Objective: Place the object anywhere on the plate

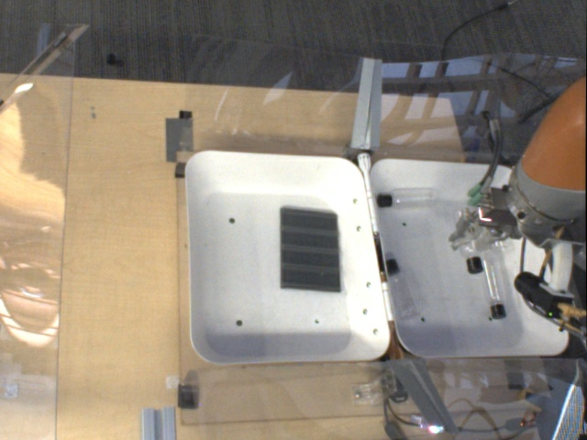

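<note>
Pincer point(472, 236) hangs over the right bin point(431, 324); its state cannot be told. Left bin point(220, 328) at nine o'clock holds a dark ridged plate point(310, 248).

Two shallow white bins sit side by side on one bench point(110, 246): a left bin point(211, 328) and a right bin point(431, 337). One dark ridged plate point(310, 248) lies in the left bin. One arm point(555, 159) reaches in, bearing one tool point(477, 232).

Arm (orange-banded) reaches leftward, pincer point(474, 238) lowered.
</note>
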`<action>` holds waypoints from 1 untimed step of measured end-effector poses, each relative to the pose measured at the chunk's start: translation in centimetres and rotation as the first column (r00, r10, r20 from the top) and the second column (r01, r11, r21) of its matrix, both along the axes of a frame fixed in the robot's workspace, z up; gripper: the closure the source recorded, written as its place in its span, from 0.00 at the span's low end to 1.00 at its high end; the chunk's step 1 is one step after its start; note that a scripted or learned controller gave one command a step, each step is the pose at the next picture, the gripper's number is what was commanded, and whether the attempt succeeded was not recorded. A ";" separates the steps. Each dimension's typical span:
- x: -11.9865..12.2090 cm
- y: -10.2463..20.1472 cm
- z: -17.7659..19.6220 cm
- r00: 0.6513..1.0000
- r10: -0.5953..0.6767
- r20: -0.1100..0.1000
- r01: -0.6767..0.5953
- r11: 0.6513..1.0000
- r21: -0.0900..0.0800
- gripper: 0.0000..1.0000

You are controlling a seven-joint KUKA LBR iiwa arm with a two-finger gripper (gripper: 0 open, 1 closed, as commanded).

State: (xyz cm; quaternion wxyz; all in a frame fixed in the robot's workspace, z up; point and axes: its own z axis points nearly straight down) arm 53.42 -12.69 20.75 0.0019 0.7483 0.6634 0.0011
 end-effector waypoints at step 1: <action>9.4 3.7 6.4 1.000 0.030 0.003 -0.030 1.000 0.000 1.00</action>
